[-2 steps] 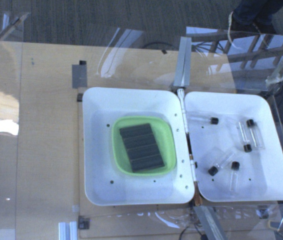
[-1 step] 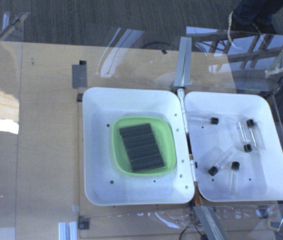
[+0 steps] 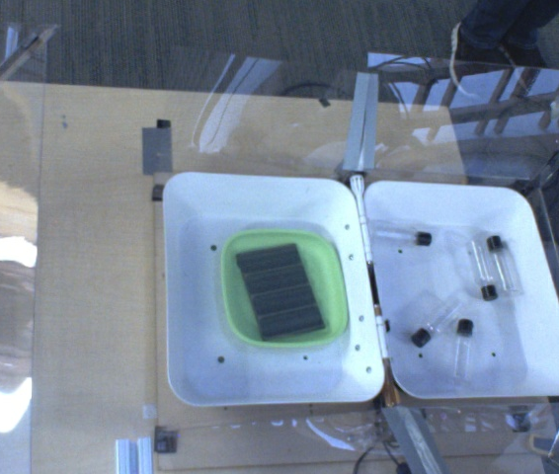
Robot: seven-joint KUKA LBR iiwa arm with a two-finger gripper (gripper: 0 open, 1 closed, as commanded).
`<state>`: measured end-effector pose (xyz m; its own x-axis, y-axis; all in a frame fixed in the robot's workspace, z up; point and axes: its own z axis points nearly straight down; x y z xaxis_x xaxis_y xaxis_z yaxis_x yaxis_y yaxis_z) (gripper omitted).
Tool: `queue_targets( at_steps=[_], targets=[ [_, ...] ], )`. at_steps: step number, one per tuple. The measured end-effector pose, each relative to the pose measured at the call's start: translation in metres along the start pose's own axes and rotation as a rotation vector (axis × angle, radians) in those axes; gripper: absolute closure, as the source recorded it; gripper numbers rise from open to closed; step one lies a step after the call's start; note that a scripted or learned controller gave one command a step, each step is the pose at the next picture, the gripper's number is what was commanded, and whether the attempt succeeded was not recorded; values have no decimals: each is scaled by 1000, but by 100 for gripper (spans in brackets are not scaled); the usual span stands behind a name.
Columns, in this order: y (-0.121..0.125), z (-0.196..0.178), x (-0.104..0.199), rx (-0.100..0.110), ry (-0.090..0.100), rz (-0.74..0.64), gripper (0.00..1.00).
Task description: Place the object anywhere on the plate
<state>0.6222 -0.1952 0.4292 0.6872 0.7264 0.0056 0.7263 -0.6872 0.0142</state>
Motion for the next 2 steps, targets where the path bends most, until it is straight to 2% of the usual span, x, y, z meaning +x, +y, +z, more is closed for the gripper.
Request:
queue_targets(
  at_steps=[1,2],
  targets=[
    [-18,-7,-21,2,-1,78,0],
    [27,-6,22,1,-1,-96,0]
  ],
)
